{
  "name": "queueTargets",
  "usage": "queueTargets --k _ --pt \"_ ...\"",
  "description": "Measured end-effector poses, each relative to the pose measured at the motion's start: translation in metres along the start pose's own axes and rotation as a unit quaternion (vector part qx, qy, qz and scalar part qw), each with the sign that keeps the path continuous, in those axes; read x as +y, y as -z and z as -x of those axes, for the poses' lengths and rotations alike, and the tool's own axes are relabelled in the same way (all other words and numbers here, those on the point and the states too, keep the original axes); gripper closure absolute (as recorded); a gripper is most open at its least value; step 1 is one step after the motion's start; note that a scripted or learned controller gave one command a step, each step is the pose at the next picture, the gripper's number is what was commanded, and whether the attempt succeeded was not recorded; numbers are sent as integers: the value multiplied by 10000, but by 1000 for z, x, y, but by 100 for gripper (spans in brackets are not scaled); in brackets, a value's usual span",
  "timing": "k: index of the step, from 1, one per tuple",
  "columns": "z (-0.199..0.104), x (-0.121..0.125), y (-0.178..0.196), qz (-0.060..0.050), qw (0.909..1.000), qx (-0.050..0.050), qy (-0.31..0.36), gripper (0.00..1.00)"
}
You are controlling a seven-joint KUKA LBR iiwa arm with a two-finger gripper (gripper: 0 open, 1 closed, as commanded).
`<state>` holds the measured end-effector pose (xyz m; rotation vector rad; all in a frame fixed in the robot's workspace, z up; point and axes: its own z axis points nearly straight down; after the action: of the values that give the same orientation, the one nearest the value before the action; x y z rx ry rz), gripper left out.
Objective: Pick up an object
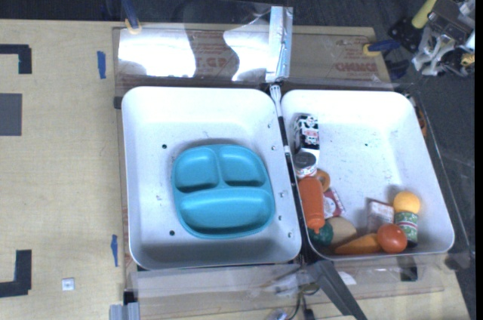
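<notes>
Top right, off bins: fingers [445, 16] touch nothing; opening too blurred to tell.

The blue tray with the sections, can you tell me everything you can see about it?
The blue tray is a turquoise plate, plastic by its look, with rounded corners and raised ridges that split it into three compartments: two small ones at the back and one wide one at the front. All three look bare. It lies flat, turned a little askew, on the floor of the left white bin, nearer the front wall than the back. It touches the bin floor and nothing else.
</notes>
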<state>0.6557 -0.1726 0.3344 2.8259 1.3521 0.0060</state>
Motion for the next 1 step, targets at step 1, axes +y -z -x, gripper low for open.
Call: queueTargets --k 1 --pt "26 32 26 -30 9986 -1 -531 100"
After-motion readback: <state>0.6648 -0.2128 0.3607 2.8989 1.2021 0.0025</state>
